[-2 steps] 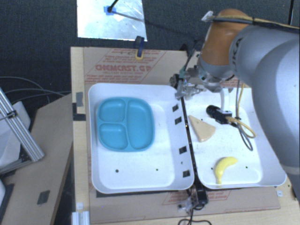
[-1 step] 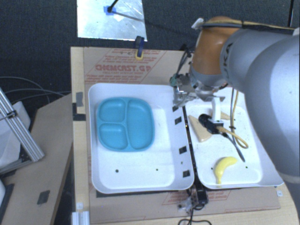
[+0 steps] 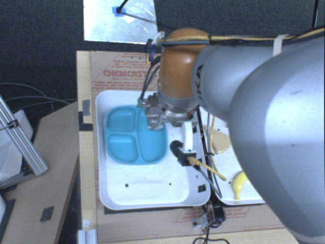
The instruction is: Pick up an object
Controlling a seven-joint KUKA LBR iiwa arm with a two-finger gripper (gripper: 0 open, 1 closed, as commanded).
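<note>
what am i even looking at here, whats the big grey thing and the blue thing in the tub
One camera above a bench looks down at a slant. The big grey shape is a robot arm reaching in from the right, with an orange band above its wrist. Its tool hangs over the left white bin, right at a blue divided tray lying there. The wrist hides the fingers, so a grip cannot be confirmed. The right bin holds a yellow object and a pale tan one.

My arm [image 3: 264,100] is grey, with an orange band [image 3: 177,65] above the wrist. The left bin [image 3: 147,187] is white and holds a blue tray [image 3: 134,136]. The right bin [image 3: 249,200] is white too, with a yellow piece [image 3: 238,183] and a tan one [image 3: 221,142]. The cardboard [image 3: 119,70] beneath is brown with red print.
</note>
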